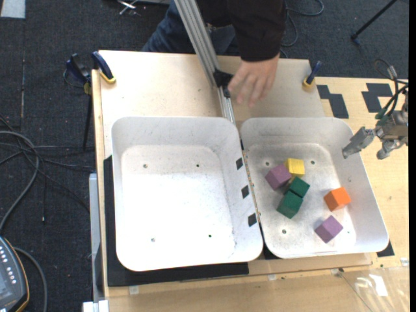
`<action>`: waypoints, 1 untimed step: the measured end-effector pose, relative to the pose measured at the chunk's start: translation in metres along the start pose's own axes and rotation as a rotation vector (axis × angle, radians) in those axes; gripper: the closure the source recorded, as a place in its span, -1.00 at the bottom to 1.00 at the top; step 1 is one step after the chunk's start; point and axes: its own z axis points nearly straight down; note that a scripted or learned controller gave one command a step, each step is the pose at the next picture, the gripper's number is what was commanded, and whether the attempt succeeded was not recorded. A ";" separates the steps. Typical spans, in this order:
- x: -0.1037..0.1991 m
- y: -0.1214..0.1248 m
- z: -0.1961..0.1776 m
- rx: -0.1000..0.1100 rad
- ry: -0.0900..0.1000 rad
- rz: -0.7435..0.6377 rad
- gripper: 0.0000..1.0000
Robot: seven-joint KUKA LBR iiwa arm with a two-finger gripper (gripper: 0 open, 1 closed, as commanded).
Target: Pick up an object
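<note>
Gripper [369, 145] fingers spread, empty, at right bin [364, 239] edge. Orange cube [337, 199] sits apart: prob light, rigid; pinch flat opp faces.

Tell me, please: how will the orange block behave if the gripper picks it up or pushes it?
The orange block looks like a small rigid cube with flat faces, so it probably slides rather than rolls. It lies apart from the other blocks, so fingers likely fit around it. It seems light.
</note>
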 end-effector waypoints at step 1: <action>0.000 0.108 0.146 0.001 -0.001 -0.003 -1.00</action>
